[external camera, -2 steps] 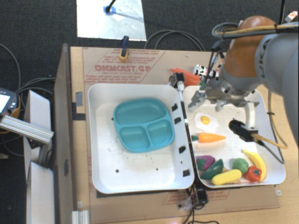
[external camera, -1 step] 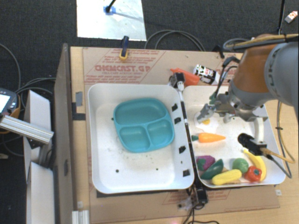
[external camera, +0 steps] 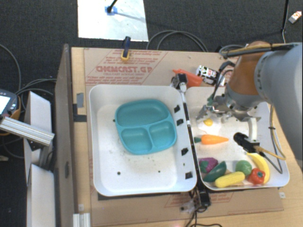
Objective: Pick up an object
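My gripper (external camera: 214, 116) hangs low over the back left of the right bin (external camera: 280, 173), open, with nothing between its fingers. Just below it lies a toy fried egg (external camera: 207, 123), white with a yellow yolk. An orange carrot (external camera: 215, 139) lies a little nearer the front. Along the bin's front edge sit a purple eggplant (external camera: 207, 164), a dark green vegetable (external camera: 216, 171), a yellow corn cob (external camera: 229, 178), a green lime (external camera: 244, 166), a red tomato (external camera: 256, 175) and a banana (external camera: 262, 164).
The left bin (external camera: 102, 141) holds a teal divided plate (external camera: 144, 126). The divider (external camera: 185, 126) between the bins runs just left of the gripper. An orange tool (external camera: 185, 77) lies on the cardboard behind the bins. The grey arm (external camera: 279, 79) covers the right bin's back right.
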Controlling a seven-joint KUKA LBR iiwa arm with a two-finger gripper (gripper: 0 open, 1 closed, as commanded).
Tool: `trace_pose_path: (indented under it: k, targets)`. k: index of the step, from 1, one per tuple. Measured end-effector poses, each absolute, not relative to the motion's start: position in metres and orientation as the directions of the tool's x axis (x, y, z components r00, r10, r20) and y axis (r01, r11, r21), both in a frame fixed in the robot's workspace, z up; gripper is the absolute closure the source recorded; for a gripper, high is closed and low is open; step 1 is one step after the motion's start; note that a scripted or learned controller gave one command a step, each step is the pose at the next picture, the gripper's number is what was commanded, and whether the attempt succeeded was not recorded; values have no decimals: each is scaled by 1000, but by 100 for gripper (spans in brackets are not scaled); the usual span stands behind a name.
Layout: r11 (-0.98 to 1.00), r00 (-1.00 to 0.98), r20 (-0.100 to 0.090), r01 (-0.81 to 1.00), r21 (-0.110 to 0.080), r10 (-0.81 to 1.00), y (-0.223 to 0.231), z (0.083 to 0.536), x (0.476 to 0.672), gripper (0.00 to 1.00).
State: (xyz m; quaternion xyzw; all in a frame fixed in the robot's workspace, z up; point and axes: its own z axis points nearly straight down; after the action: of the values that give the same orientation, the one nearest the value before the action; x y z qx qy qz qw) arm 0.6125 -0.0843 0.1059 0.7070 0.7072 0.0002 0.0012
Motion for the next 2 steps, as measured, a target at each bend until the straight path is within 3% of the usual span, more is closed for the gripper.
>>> trace_pose_path:
  k: [1,2]
  targets:
    - [0,0,-1,1000,0,1000,-96,83,615,0]
    - [5,-5,-1,1000,6,1000,-105,86,652,0]
